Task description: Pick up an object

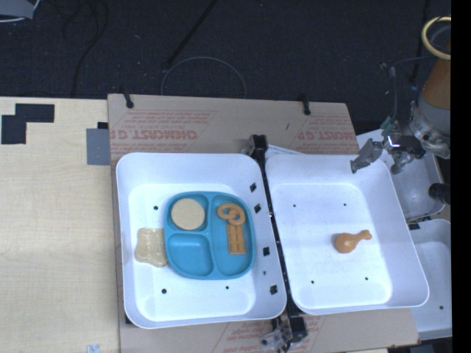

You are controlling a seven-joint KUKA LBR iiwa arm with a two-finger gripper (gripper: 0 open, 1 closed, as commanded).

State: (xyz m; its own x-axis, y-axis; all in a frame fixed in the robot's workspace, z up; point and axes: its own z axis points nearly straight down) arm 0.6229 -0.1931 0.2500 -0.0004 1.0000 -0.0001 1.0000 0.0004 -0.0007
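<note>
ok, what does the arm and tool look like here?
The arm is at the right edge: an orange band, with a grey metallic wrist section below it. A yellowish cable loop arcs above. The tool is grey metal with two thin dark fingers, over the right bin's upper right corner.

both bins [324, 300] white plastic, smooth, slight gloss; blue tray [199, 259] plastic, smooth, satin; drumstick [350, 240] orange-brown, glossy, looks like moulded plastic; tan disc [188, 213] matt; pale slab [151, 246] beside the tray dull, slightly bumpy; sheet under the bins [221, 127] printed brown cardboard, matt; bench [51, 226] light wood grain, matt; gripper [384, 153] dull grey metal
</note>
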